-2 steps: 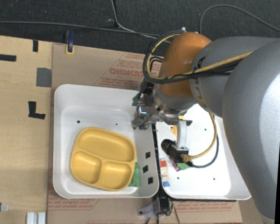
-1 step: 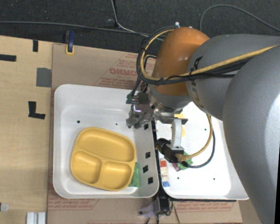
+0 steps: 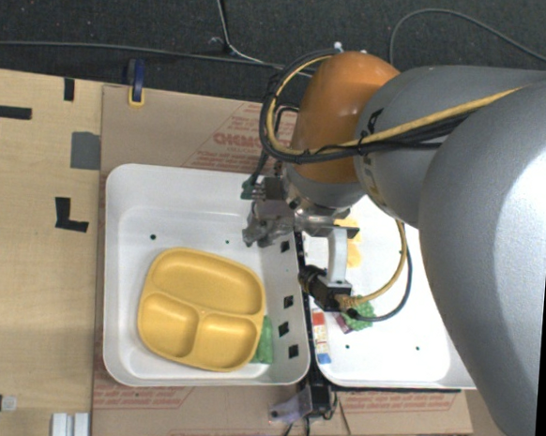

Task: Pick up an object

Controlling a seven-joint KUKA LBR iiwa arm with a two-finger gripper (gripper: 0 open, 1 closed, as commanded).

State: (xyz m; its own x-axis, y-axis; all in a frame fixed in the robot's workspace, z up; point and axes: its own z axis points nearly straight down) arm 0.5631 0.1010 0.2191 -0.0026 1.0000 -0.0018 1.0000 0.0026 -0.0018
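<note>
You see the arm, grey w/ orange band, reaching in from the right and covering most of the right bin. Landmark = the left bin, shallow, white.

Inside the left bin, toward its near side, lies a yellow divided tray: three compartments, flat on the floor, roughly centred left-right. It's the biggest loose obj. A green item is wedged just beside the tray's right edge, against the left bin's right wall; mostly hidden, can't ID it.

Gripper hangs over the left bin's far-right corner, above and apart from the tray. Viewed from above, the wrist body blocks the tips, so you can't tell how far the pincer is open, nor whether it has anything.

Right of the left bin, in the right bin: a small yellow obj and a red/green bit under the cables; too obscured to name.
</note>
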